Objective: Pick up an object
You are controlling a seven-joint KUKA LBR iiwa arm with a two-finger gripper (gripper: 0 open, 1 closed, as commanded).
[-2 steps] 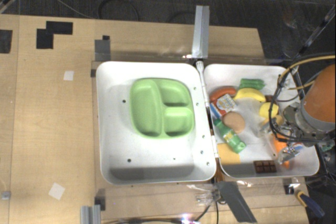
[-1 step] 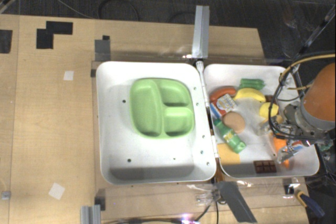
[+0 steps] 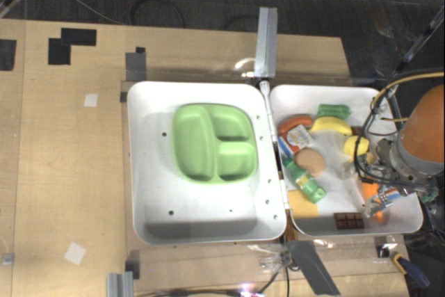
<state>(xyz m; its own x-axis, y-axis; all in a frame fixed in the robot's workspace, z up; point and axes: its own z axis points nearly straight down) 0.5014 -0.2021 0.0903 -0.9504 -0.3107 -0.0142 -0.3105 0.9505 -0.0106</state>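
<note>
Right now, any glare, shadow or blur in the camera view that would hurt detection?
Camera view: glare on the clear sheet by the metal post; soft shadow along the left bin near its front wall under the green tray; right bin evenly lit; claw area cluttered by cables and slightly soft; overall focus fair.
</note>
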